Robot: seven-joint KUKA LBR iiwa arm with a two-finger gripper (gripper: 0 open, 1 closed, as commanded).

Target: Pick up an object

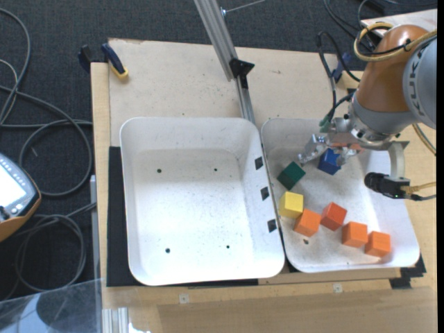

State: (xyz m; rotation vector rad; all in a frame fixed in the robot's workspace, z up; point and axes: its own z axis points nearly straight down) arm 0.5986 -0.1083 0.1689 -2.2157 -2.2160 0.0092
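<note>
From the camera above the bench you are looking down at two shallow white bins sitting side by side, the left bin (139, 151) showing only dark specks on its floor and the right bin (399, 245) carrying all the blocks. The grey arm with its orange band (385, 54) is reaching in from the right, and part of the maker's lettering, "KU", is showing on the grey link at the frame edge. The gripper (325, 150) is hanging low over the upper part of the right bin, and a blue block (329, 161) is sitting right at its tip, partly covered by the metal fingers; you cannot tell from here how wide the fingers are standing or whether the block is actually between them. A dark green block (291, 175) is lying tilted just left of and below the blue one, near the bin's left wall. Below it a yellow block (293, 203) is touching an orange block (308, 222). A red-orange block (334, 216) is lying just beside those, and two more orange blocks (366, 238) are resting close together toward the lower right corner. A blue-handled clamp (114, 60) is gripping the board's far left corner.
</note>
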